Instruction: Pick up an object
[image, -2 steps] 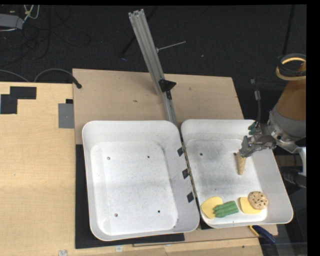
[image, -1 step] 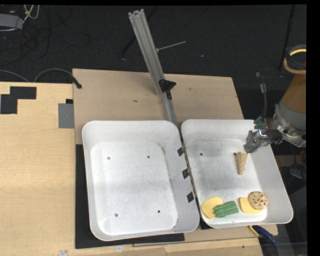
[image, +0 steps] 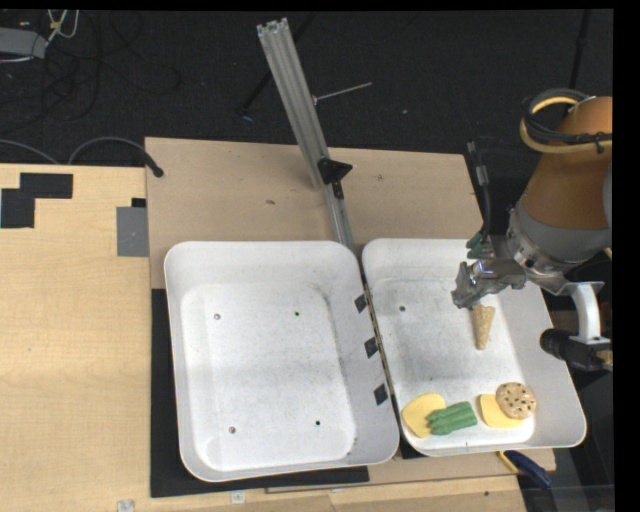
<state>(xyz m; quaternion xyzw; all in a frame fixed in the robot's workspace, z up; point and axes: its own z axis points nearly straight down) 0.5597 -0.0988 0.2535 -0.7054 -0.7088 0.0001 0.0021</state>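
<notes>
The grey two-finger gripper (image: 472, 296) is positioned over the right-hand shallow white plastic bin (image: 432, 268), in its upper right part. The jaw state cannot be determined: the fingers merge into a dark metallic cluster at this slant, and no gap or grasped item can be resolved.

Directly below the jaws, and just beside their tip, a tan, cone-shaped object resembling a wafer cone (image: 483, 325) lies on the bin floor, wide end toward the jaws and narrow end pointing away. Contact between the cone and the fingers cannot be confirmed.

Well below the jaws, along the near wall of the same bin, four items form a row (left to right): a yellow rounded slab (image: 420, 410), a green ridged piece (image: 453, 418) touching it, a second yellow slab (image: 498, 415), and a round brown speckled cookie (image: 516, 399) resting on that slab.

To the left of the jaws, past the clipped divider, sits the left-hand shallow white plastic bin (image: 200, 270).
</notes>
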